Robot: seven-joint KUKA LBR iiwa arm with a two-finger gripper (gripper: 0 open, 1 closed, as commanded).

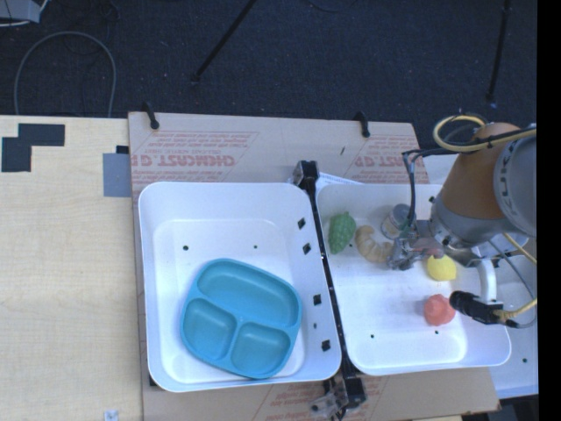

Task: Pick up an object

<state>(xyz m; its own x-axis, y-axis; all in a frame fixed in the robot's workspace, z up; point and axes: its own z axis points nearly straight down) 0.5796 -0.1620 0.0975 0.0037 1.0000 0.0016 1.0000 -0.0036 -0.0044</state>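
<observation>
The gripper (405, 254) is seen low in the right bin (399, 358), beside the tan object (375, 246); its jaw state cannot be told. A grasp is being attempted, probably; next, closure and lifting are needed.

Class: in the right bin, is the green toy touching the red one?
Apart. The camera view shows bare white bin floor between the green toy by the divider and the red toy further right.
</observation>
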